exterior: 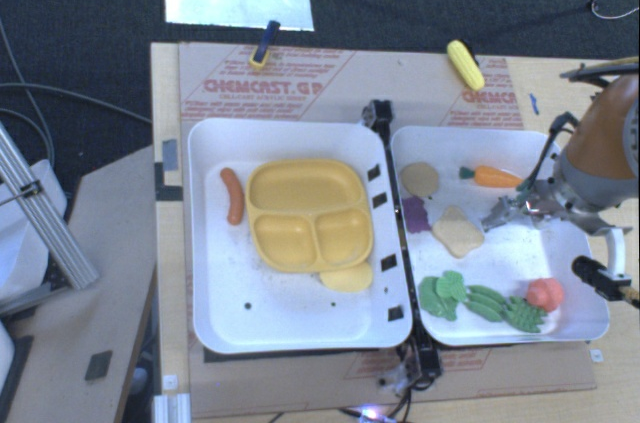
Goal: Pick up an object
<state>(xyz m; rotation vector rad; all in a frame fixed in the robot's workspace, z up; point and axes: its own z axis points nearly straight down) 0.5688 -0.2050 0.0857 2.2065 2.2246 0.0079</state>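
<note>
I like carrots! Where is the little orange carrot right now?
The carrot lies in the right bin, near its far wall, between the tan round piece and the gripper.

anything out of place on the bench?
Yes: a yellow corn cob lies outside both bins on the board behind the right bin. A small yellow-and-blue item also sits loose behind the left bin.

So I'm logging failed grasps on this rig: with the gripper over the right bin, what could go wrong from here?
The gripper sits just beside the bread slice; this flat piece might slide rather than lift. The carrot lies close behind and could get nudged. The arm works near the right bin's far wall, so a small offset might clip it.
</note>
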